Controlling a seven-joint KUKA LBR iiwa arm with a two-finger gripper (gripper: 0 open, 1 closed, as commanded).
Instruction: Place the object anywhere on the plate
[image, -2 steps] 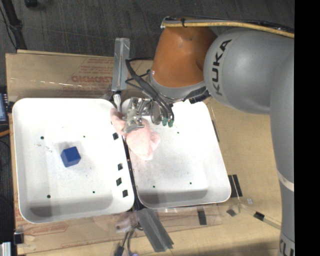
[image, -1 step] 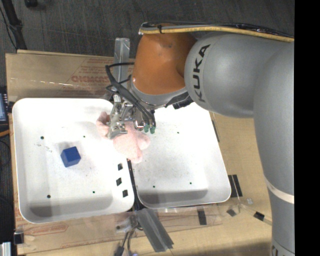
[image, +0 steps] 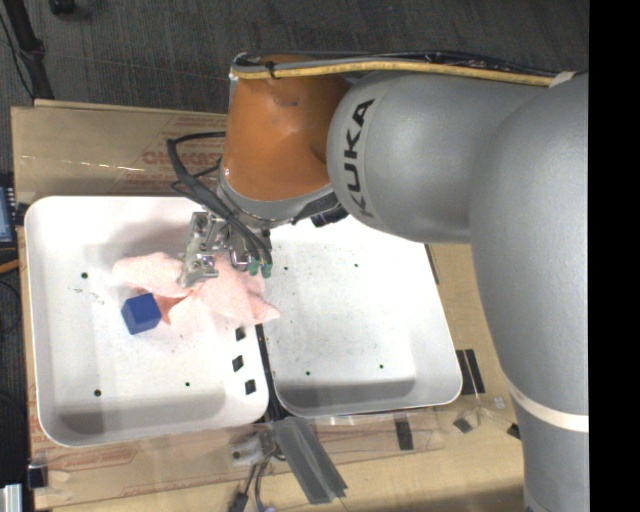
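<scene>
Oddly, no plate can be made out, so the likeliest object is the pink cloth (image: 215, 290), which lies crumpled in the left bin (image: 60, 400), spread from mid-floor toward the bin's right wall and lapping over the seam where the two bins meet. The gripper (image: 225, 255) hangs directly above the cloth's upper middle, its metal tips down at or in the folds; whether it is spread or closed on the fabric I cannot tell, since the tips are small and muddled against the pink. That low, centred stance reads to me as a grasp attempt on the bunched part, where loose fabric gives the best purchase.

Just left of the cloth, touching or nearly touching its edge, sits a small blue cube (image: 142, 312), which could equally be the intended object. Dragging the cloth sideways might nudge it.

The right bin (image: 400, 390) lies beside, its floor only speckled. Both bins rest on the cardboard-covered counter (image: 100, 140). The bulky grey arm (image: 460, 150) hides the scene's right portion.
</scene>
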